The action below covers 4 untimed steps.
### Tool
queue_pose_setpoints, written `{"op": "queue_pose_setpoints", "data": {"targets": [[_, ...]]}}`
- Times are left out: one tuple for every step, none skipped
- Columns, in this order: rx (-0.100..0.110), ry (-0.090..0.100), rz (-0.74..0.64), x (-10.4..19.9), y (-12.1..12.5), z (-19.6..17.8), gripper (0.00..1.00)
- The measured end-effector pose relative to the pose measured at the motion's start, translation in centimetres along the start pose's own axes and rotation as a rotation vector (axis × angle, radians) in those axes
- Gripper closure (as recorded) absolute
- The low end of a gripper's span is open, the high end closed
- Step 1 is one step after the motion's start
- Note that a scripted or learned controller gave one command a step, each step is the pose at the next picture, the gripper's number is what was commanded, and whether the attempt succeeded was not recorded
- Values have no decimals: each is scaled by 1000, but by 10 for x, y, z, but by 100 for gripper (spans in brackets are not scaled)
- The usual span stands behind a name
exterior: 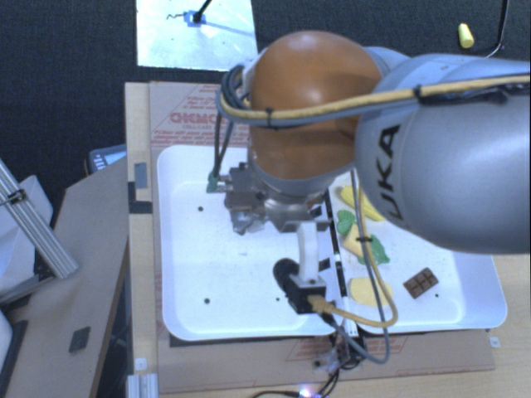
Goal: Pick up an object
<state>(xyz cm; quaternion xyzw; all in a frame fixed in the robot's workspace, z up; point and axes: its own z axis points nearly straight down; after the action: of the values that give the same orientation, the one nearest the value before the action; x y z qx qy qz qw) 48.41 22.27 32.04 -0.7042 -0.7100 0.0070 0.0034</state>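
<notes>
Dark carpet point(66, 56) is seen behind a bench on which 1 white bin point(207, 255) is set upon 1 printed cardboard sheet point(178, 114); 1 shiny panel point(166, 23) lies beyond it on the carpet. The arm point(448, 164) is reached in from the view's right, and its gripper point(247, 206) is held low over the middle of the bin, above bare white floor. Whether the gripper is released or clenched cannot be told, as it is largely covered by the orange wrist, and nothing can be seen grasped in it. All candidate things are found to the view's right of the gripper, in the bin's right half and apart from it. Counted there are 3 yellow pieces point(362, 208), 2 green pieces point(375, 251) and 1 brown block point(421, 282); more may be hidden beneath the arm. The yellow and green pieces are bunched in a loose column running from the far side towards the near rim, some touching, and are judged nearest to the gripper. The brown block is set alone, farthest right, with its long axis slanted up towards the right. A sideways shift to the view's right is judged necessary before any descent. 1 further small yellow item point(466, 33) lies outside the bin on the carpet.
</notes>
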Motion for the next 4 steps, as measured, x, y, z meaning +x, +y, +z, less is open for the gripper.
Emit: {"op": "queue_pose_setpoints", "data": {"targets": [[-30, 11, 9, -33, 1, -146, 100], [-10, 4, 0, 14, 1, -65, 100], [-8, 2, 7, 12, 2, 24, 100], [-9, 3, 8, 12, 3, 95, 100]]}}
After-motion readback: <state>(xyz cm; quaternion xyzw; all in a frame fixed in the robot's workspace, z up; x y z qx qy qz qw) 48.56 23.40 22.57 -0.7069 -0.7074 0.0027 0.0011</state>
